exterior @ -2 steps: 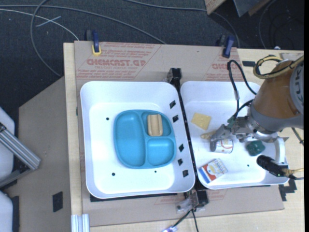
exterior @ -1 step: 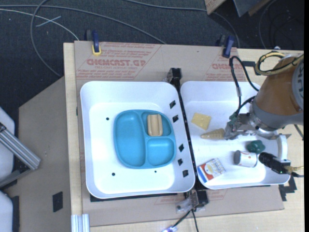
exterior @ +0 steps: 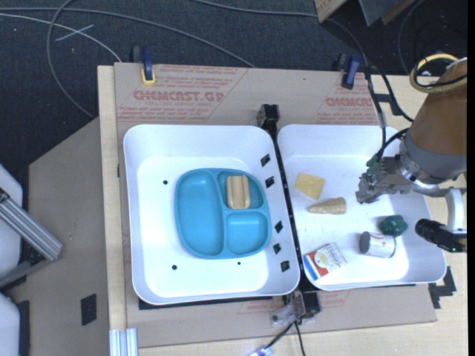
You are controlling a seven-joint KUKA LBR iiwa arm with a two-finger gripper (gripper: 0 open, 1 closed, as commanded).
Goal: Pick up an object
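Note:
The right bin (exterior: 326, 150) holds a yellow wedge like cheese (exterior: 309, 185), a tan bread-like piece (exterior: 328, 207), a small white can with a dark lid (exterior: 377, 244), a dark green lump (exterior: 392, 225) and a flat red, white and blue packet (exterior: 324, 260). My gripper (exterior: 373, 185) hangs over the right part of this bin, right of the tan piece and above the can. I see nothing held between the fingers. In the left bin (exterior: 148, 199) lies a blue divided plate (exterior: 220, 213) with a tan block (exterior: 237, 192) in its upper right compartment.
The arm's grey and orange body (exterior: 439, 132) covers the right bin's far right side. A row of black clips (exterior: 273, 199) runs along the divider between the bins. Cables trail over the dark floor behind the bench.

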